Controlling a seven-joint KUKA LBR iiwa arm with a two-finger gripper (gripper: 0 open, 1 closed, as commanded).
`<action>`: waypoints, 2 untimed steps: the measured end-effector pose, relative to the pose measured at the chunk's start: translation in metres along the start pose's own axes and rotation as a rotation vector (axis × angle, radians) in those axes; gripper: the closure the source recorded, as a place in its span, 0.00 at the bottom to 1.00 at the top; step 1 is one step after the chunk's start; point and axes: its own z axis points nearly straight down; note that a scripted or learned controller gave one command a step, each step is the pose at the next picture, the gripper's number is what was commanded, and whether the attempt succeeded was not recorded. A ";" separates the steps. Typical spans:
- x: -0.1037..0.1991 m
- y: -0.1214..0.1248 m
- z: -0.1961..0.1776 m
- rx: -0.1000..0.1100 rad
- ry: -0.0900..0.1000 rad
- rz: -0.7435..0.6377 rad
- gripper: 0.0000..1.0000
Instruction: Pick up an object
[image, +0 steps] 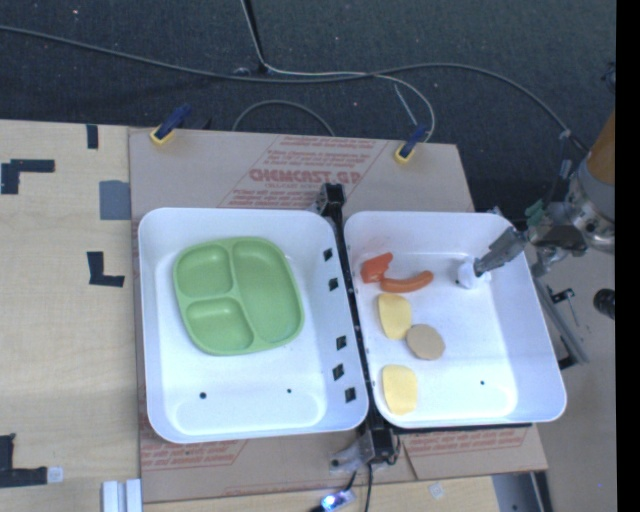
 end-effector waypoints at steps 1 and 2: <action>0.001 0.002 -0.007 -0.012 -0.003 -0.004 0.00; 0.004 -0.004 0.054 -0.009 -0.003 -0.003 0.00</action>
